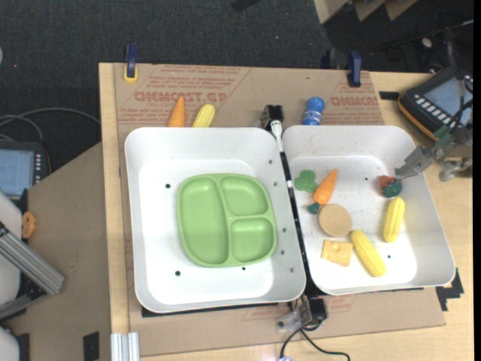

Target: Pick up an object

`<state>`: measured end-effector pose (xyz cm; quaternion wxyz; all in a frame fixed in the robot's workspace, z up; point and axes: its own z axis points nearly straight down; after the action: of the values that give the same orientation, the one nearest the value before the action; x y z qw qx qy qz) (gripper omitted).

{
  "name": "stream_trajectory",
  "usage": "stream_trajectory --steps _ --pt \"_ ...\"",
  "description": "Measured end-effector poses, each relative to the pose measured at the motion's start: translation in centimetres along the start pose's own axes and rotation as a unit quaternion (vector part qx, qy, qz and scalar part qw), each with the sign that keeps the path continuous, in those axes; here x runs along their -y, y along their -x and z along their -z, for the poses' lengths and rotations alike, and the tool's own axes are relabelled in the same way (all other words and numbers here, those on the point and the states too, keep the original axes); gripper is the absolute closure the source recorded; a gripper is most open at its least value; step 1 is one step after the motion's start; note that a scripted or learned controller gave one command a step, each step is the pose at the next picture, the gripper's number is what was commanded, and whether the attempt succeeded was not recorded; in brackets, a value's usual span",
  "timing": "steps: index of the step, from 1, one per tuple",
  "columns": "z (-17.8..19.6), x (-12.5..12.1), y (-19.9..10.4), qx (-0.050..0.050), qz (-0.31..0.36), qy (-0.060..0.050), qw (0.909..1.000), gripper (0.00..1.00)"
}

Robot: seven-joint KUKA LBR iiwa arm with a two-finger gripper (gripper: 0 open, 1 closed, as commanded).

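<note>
My tool (408,168) sits at the right bin's (421,277) far edge, just beside the small red-green piece (390,186); its opening I cannot tell. Risk: nudging the piece against the wall.

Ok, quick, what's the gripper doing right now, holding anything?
Gripper: at the right bin's far right edge, beside the small red and green toy; cannot tell whether it is open or closed, and nothing visibly held.

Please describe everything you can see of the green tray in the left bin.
The green divided tray looks like smooth light green plastic, rounded at the corners, with three compartments: one long at the left, two smaller at the right. It lies flat and slightly turned on the floor of the left bin, apart from the walls. Nothing lies in it.
</note>
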<state>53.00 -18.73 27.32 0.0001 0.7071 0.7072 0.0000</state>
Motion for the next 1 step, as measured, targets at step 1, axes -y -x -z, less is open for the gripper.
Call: stream_trajectory --steps 1 --pt "-14.27 3.85 3.83 -0.002 -0.003 -0.007 1.0 0.0"
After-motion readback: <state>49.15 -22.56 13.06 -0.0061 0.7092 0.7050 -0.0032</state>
